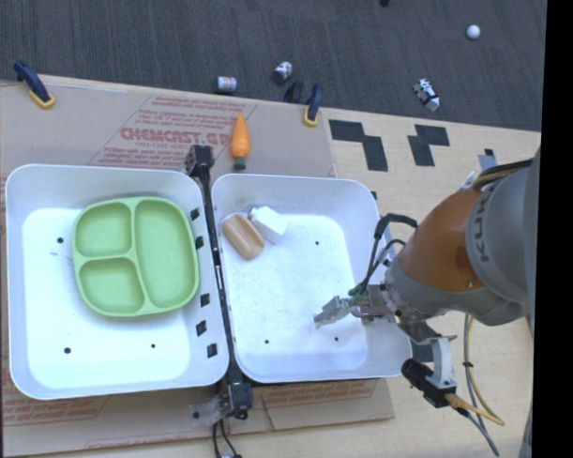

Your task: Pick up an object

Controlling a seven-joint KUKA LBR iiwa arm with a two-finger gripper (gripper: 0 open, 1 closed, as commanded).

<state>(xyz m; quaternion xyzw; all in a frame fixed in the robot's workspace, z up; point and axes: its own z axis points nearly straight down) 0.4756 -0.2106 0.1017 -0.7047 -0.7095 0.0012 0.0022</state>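
Pincer [332, 311] hangs low over the right bin's [291, 360] bare floor, nothing visibly held; its spread I cannot tell. Left to right: green divided plate [135, 256], tan bread-like piece [242, 237], white block [268, 223]. Closing here would likely grab nothing.

Green tray [135, 256] in left bin [19, 355], arm [455, 253] over right bin [291, 364]

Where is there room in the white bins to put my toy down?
Bare floor in the right bin below the tan block, left of the gripper. In the left bin, below the green tray. Crowded: right bin's top-left corner.
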